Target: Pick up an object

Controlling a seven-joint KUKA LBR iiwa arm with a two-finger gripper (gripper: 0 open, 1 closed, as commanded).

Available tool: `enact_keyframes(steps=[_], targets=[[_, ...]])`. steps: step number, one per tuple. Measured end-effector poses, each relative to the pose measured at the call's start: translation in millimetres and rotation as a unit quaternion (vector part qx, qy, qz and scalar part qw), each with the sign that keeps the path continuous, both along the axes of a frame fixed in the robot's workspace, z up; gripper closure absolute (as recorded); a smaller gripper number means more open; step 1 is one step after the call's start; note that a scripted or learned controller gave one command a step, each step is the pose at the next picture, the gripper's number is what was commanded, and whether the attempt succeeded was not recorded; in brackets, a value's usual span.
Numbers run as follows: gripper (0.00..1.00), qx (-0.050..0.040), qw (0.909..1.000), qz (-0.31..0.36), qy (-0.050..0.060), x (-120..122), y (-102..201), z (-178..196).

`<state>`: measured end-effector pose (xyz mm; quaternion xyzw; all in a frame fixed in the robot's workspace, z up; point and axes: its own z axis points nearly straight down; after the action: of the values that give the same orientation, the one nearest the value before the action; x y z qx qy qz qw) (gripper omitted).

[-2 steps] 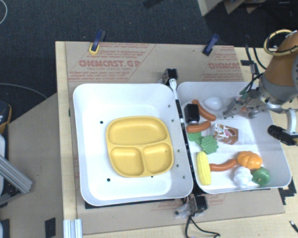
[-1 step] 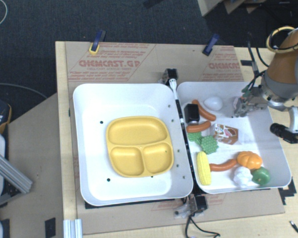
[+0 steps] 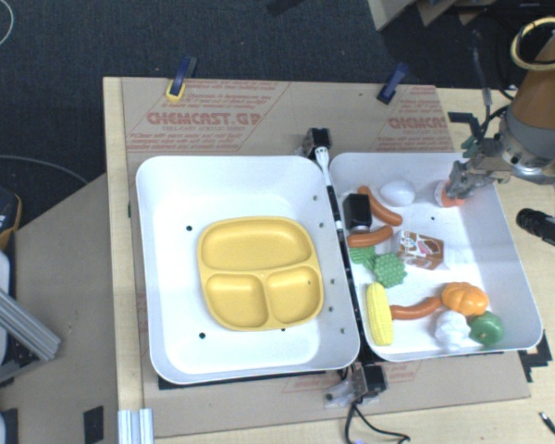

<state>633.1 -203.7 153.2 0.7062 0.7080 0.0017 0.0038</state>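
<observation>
The gripper point(image 3: 462, 181) is low at the far right corner of the right bin point(image 3: 513, 239), over a small red-orange object point(image 3: 449, 196). I cannot tell if it grips this object. Nothing looks lifted, so the pick seems not yet done.

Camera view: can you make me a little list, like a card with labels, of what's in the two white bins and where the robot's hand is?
left bin: a yellow tray with three compartments
right bin: toy food
by the divider: corn, a green leafy piece, two sausages
front corner: orange pumpkin, green pepper
gripper: over the right bin's far corner, at a red piece
grip: cannot tell
</observation>
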Motion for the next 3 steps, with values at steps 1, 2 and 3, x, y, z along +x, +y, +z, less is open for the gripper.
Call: enact_keyframes(steps=[1, 2, 3], targets=[[1.0, -0.0003, 1.0, -0.001, 0.0, 0.6, -3.8, 64.4], [1.0, 0.0003, 1.0, -0.001, 0.001, 1.5, -4.0, 72.8], [1.0, 0.0026, 1.0, 0.001, 0.005, 0.1, 48.0, 64.2]])
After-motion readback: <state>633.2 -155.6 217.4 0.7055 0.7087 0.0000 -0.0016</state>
